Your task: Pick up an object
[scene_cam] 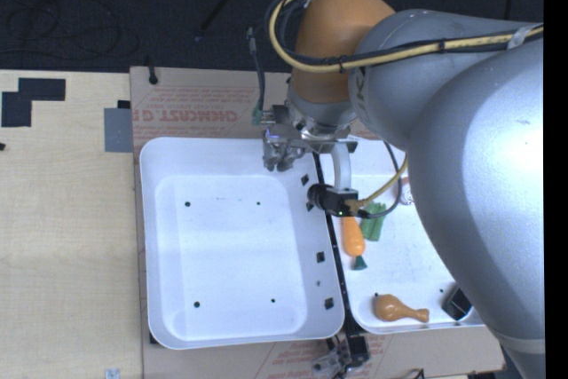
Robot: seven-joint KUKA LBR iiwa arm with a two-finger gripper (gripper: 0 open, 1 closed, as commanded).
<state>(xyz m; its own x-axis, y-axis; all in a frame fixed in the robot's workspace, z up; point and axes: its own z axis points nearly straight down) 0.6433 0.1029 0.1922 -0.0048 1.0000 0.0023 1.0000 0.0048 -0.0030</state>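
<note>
Carrot toy (353,237) lies just below the gripper (282,157), ungrasped; whether the gripper is open cannot be told. Pick not yet achieved.

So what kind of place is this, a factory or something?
More likely a robotics lab than a factory. A grey arm works over two white bins on a bench, and the right bin holds small toy-like items such as an orange carrot. Loose cables lie on the dark floor behind.

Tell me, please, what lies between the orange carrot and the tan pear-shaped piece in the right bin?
In the camera view, bare white bin floor separates the carrot from the pear-shaped piece.
</note>
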